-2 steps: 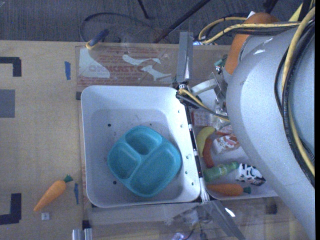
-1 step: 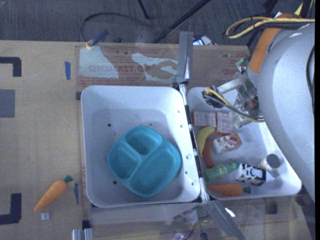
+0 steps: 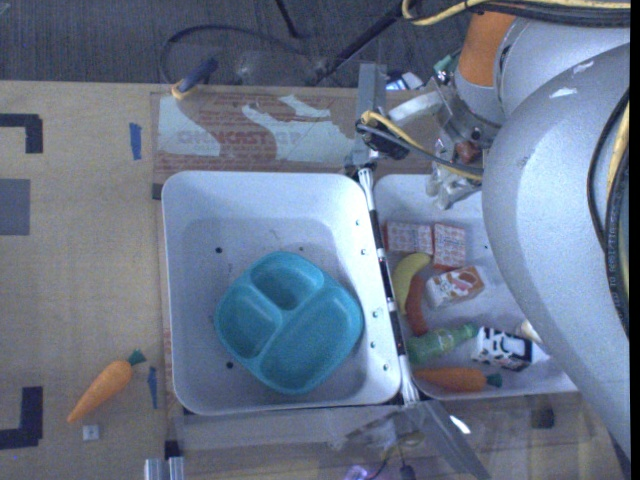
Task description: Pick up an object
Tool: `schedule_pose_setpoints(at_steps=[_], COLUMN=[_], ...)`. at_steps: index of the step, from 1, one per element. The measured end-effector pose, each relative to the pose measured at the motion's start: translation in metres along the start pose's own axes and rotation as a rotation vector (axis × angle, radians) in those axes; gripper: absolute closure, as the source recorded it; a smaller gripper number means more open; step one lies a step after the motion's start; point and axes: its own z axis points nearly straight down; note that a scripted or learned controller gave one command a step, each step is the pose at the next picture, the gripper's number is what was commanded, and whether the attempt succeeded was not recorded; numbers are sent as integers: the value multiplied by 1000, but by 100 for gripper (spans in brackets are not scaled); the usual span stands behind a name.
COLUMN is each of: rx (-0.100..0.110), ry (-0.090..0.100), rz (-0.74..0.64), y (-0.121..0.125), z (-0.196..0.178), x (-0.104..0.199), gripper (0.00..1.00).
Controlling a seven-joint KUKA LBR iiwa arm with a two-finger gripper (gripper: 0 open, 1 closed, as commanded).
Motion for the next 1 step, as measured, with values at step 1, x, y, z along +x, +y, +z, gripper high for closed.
schedule_pose_setpoints(at_steps=[1], rx=[1], ry=[-5], rz=[14], y=[59], z=[41], x=[8], gripper=[100])
